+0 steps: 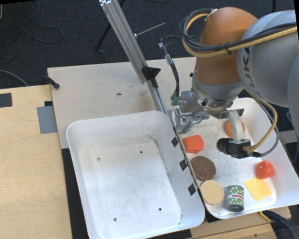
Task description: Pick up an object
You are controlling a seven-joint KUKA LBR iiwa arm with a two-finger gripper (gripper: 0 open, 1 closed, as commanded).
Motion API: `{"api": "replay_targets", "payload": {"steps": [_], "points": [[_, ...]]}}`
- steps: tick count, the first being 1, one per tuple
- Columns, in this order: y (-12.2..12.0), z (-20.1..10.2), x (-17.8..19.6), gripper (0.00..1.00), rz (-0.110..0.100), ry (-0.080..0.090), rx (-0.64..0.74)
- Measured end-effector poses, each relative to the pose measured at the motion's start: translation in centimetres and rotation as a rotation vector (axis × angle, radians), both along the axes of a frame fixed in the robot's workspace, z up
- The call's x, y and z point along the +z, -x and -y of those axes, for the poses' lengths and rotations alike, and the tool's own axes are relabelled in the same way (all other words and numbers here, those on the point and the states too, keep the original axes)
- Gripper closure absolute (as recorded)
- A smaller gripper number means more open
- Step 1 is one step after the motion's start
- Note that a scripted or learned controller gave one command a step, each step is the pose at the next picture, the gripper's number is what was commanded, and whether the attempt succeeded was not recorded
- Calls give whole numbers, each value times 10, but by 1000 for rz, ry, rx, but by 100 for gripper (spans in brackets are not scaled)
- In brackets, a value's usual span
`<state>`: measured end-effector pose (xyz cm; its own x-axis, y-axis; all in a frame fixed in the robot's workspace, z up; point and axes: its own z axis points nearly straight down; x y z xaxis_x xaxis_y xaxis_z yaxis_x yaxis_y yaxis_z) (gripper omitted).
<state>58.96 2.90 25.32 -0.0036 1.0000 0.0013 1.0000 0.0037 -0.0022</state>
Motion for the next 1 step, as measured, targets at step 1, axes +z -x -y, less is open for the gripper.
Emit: {"api": "replay_targets", "payload": {"steps": [1], "points": [[-7,-53,3,100,0,0,0]]}}
